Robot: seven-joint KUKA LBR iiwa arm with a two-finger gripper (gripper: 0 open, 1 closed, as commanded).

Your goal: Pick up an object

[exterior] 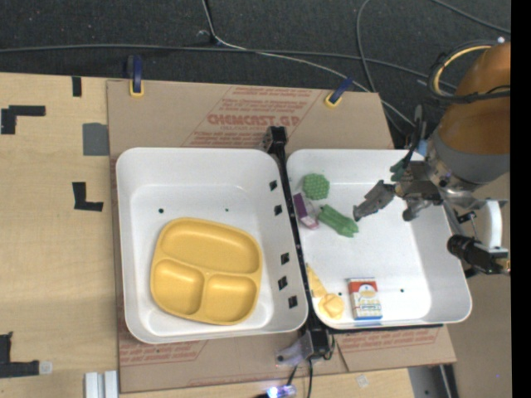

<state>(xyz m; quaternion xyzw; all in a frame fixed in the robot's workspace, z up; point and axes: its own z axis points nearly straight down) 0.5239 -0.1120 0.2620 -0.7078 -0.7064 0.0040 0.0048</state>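
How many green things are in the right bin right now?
2. A round green brush-like thing lies near the right bin's upper left corner, and a long green piece lies just below and right of it, under the gripper. Nothing looks hidden.

Bins (137, 191): smooth white plastic, slight sheen. Yellow tray (206, 270): glossy moulded plastic. Sheet under the bins (241, 118): matt brown cardboard, red print. Bench (46, 247): pale wood-look, matt. Small box (364, 298): printed card. Green piece (338, 221): matt plastic.
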